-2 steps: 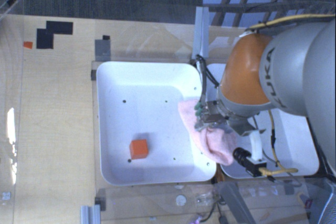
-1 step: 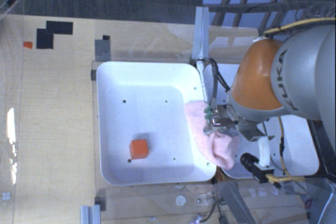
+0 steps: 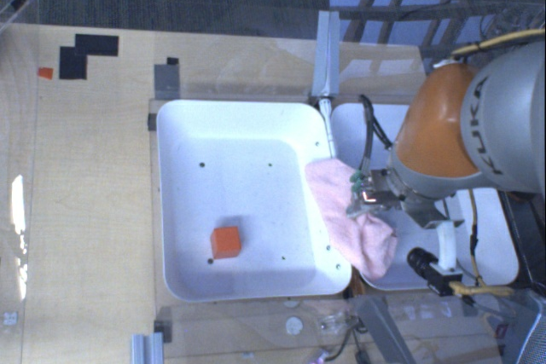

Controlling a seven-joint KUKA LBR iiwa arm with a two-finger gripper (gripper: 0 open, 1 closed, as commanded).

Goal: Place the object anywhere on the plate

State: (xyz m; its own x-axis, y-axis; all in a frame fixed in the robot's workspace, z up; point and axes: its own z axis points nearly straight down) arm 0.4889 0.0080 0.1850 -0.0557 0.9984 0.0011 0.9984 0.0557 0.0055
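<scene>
The arm's claw [image 3: 368, 199] hangs low over the left edge of the right bin [image 3: 495, 268], right at a pink cloth [image 3: 354, 222] draped across the divide between the two bins; whether it is spread or pinching the cloth I cannot tell. An orange cube [image 3: 226, 242] sits in the lower middle of the left bin [image 3: 179, 183], well apart from the claw, on the wooden surface [image 3: 85, 200]. This looks like the pickup stage, and the next move calls for a confirmed grip and a lift, though I can make out no plate.
</scene>
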